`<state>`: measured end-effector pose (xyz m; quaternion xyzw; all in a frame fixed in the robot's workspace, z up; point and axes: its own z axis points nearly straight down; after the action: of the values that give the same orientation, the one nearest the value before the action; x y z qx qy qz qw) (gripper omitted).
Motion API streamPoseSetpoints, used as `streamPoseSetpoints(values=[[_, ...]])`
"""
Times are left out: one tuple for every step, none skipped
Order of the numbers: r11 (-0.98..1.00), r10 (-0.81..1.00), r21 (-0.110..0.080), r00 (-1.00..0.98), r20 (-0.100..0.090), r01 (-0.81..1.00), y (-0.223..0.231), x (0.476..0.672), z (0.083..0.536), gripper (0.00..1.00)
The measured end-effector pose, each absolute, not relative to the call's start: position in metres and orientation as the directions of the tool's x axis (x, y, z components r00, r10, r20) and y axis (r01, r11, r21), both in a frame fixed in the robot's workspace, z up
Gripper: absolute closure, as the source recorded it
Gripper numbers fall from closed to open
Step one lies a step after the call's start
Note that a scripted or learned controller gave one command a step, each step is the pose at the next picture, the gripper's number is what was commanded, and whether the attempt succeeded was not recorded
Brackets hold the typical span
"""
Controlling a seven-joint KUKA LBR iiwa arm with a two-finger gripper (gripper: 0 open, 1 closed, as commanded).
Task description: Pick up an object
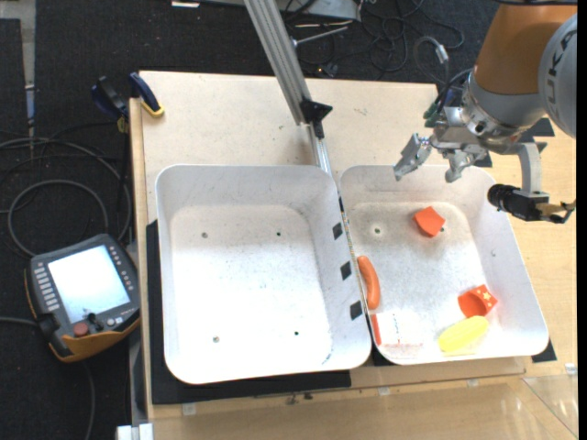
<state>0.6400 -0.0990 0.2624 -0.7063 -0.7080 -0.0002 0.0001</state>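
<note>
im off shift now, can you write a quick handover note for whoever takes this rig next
Gripper: open, holding nothing, hovering above the far edge of the right bin.
In the right bin: orange block near the back, just below the gripper; sausage along the left wall; red block and yellow lemon at the front right, close together.
Done: nothing picked up yet.
Left: lower onto one object, probably the orange block as the nearest, close, lift.
</note>
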Motion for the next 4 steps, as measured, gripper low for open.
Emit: streamPoseSetpoints(values=[[0.003, 1.000, 0.000, -0.003, 0.000, 1.000, -0.099, 0.640, 0.262, 0.00], [-0.001, 1.000, -0.004, 0.001, 0.000, 1.000, -0.100, 0.638, 0.219, 0.00], [-0.002, 1.000, -0.007, 0.002, 0.000, 1.000, -0.107, 0.639, 0.157, 0.00], [-0.002, 1.000, -0.005, 0.002, 0.000, 1.000, -0.109, 0.636, 0.111, 0.00]])
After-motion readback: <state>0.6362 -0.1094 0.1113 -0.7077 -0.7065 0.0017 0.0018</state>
